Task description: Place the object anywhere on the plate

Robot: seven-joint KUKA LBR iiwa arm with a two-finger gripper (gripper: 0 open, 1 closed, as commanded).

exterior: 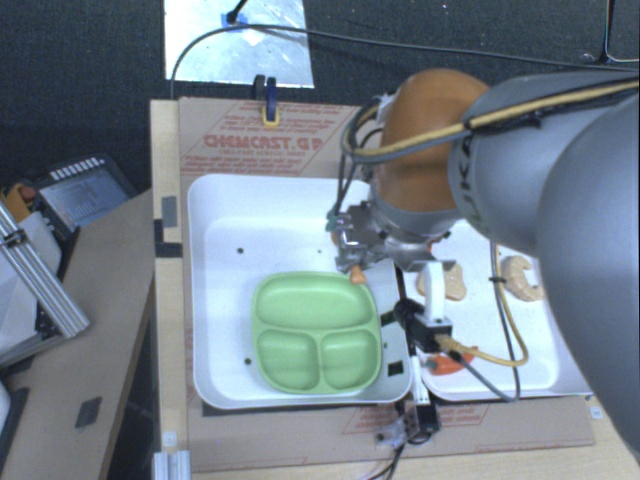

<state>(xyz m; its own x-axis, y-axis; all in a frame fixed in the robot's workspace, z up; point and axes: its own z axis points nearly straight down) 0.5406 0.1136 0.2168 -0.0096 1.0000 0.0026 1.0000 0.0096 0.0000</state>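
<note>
A light green plate (315, 333) with three compartments lies in the left white bin (225, 268), toward its near right corner. My gripper (349, 256) hangs just above the plate's far right rim, under the orange band of the arm. A small orange object (358, 277) shows at the fingertips, right at the plate's edge. Whether it is held between the fingers or lies on the rim I cannot tell.
The right bin (530, 368) holds two tan, cookie-like pieces (452, 282) (520, 274) and a red-orange item (447, 364) near its front. Cables (500, 338) trail across that bin. The grey arm (560, 198) covers much of the right side.
</note>
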